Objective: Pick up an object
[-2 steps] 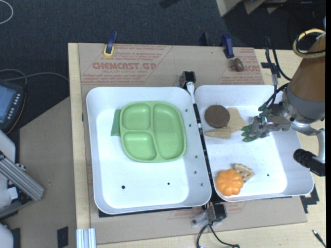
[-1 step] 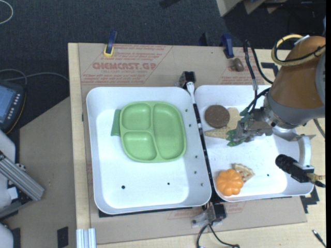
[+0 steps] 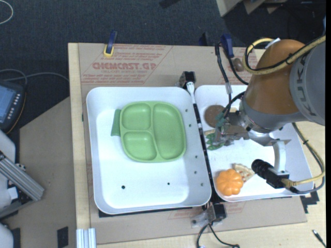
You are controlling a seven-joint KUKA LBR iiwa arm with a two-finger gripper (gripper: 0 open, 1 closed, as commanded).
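My gripper (image 3: 221, 132) is down in the right bin (image 3: 258, 94), near its left wall. It sits right over a small green leafy object (image 3: 213, 142), whose top it partly hides. Just behind the gripper lies a brown round disc (image 3: 212, 114). An orange pumpkin-shaped object (image 3: 229, 182) rests at the front of the right bin, and a small tan piece (image 3: 242, 170) touches its upper right side. I cannot see whether the green object is held.
The left bin (image 3: 103, 154) holds a green divided plate (image 3: 152, 131) towards its back. The shared wall between the bins (image 3: 200, 138) runs just left of the gripper. The arm's grey and orange body (image 3: 276, 81) covers the right bin's back right.
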